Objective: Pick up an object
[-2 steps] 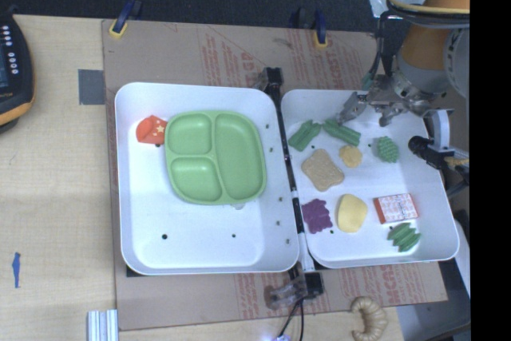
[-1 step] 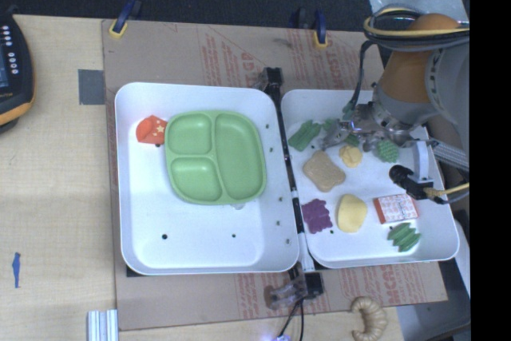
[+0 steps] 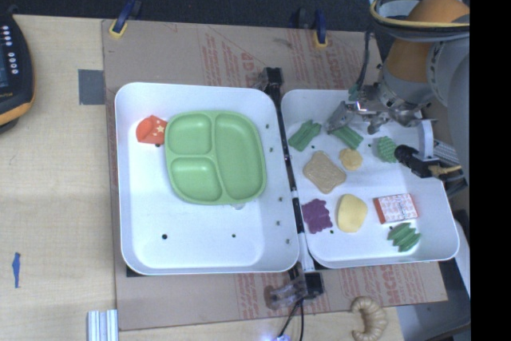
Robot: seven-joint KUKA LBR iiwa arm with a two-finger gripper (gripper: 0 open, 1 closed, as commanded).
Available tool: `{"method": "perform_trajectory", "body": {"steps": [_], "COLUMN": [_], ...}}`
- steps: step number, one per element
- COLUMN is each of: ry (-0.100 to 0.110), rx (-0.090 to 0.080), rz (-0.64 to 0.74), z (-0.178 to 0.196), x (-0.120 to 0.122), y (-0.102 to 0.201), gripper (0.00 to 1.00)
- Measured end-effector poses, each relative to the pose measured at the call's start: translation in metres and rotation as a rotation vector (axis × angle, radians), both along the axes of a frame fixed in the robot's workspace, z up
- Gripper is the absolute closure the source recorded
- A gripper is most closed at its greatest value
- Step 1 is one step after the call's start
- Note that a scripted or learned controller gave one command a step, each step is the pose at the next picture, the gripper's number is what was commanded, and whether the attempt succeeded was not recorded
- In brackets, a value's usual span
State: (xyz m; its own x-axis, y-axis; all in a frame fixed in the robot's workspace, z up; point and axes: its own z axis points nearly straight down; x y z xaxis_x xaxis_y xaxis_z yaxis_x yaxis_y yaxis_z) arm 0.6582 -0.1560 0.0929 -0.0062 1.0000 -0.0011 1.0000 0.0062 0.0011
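From the overhead camera, I've got the gripper [image 3: 351, 117] low over the right bin [image 3: 447, 251], just beside a green piece [image 3: 348, 136]; whether it's spread or pinched I can't tell. I count nine toy foods there, loose for picking. Left bin [image 3: 132, 251]: one green divided plate [image 3: 215, 156], one red piece [image 3: 151, 129].

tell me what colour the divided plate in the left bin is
Light green; the divided plate shows clearly in the camera view.
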Motion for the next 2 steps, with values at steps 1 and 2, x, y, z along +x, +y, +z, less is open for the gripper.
{"method": "perform_trajectory", "body": {"steps": [1,2], "ry": [0.004,-0.006], "rx": [0.0,0.003], "rz": [0.002,0.004], "z": [0.011,0.106], "x": [-0.001,0.0], "y": [0.0,0.072], "gripper": [1.0,1.0]}}
